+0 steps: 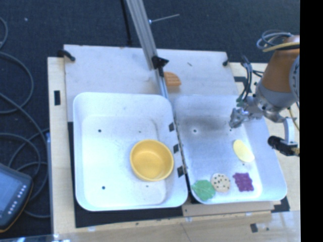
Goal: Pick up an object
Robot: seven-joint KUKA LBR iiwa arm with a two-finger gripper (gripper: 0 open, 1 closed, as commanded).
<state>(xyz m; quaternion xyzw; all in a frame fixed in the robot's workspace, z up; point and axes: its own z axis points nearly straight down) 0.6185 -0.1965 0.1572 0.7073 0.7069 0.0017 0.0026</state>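
A: Where does the arm (280, 79) stand?

B: It reaches in from the right, orange band uppermost, and its gripper (236, 119) hangs over the upper right part of the right bin (202, 135), above bare floor.

A: Does it hold anything?

B: Nothing shows between its tips, and whether they stand apart or together cannot be told; they are too small and dark against the bin.

A: And the objects to pick?

B: All four in that bin lie below the gripper and apart from it. The yellow oval piece (244, 150) lies nearest, towards the right wall. Along the near edge sit a green piece (203, 189), a round speckled cookie (220, 182) touching it, and a purple piece (244, 181) just beside the cookie.

A: The left bin (101, 115)?

B: A yellow bowl (151, 160) stands upright in it, close to the shared wall. Behind the bins an orange item (172, 79) lies on the white board (111, 64), beside a slanting metal rail (144, 29).
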